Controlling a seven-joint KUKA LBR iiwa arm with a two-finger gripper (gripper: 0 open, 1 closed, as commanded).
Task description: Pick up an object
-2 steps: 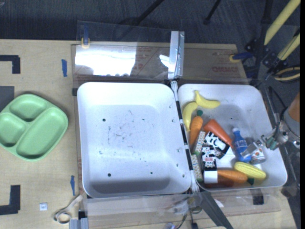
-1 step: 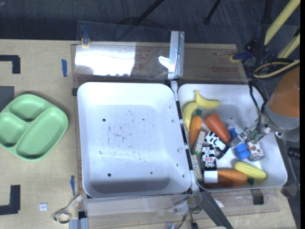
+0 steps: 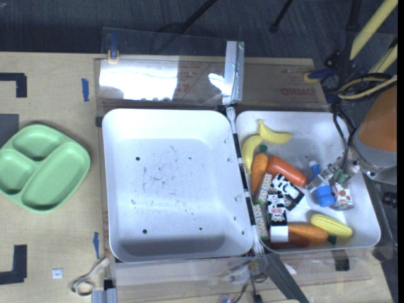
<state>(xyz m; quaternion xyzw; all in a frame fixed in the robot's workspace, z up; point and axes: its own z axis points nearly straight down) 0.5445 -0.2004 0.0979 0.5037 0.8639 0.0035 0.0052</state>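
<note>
The right bin [image 3: 297, 124] holds a pile of toys. A yellow banana [image 3: 262, 139] lies at its far left, with an orange carrot [image 3: 282, 168] just below it. A black-and-white patterned toy [image 3: 278, 199] sits in the middle. A yellow corn cob [image 3: 329, 223] and a second carrot [image 3: 305, 233] lie along the near wall. My gripper [image 3: 331, 177] reaches in from the right, low over a small blue object [image 3: 324, 195] and a white toy with red spots [image 3: 343, 197]. Whether it touches either one is hidden.
The left bin [image 3: 170, 182] stands beside the right one, and the two share a wall. A green divided plate [image 3: 43, 167] rests on the bench at far left. A clear panel [image 3: 164, 74] stands behind the bins. Cables hang at upper right.
</note>
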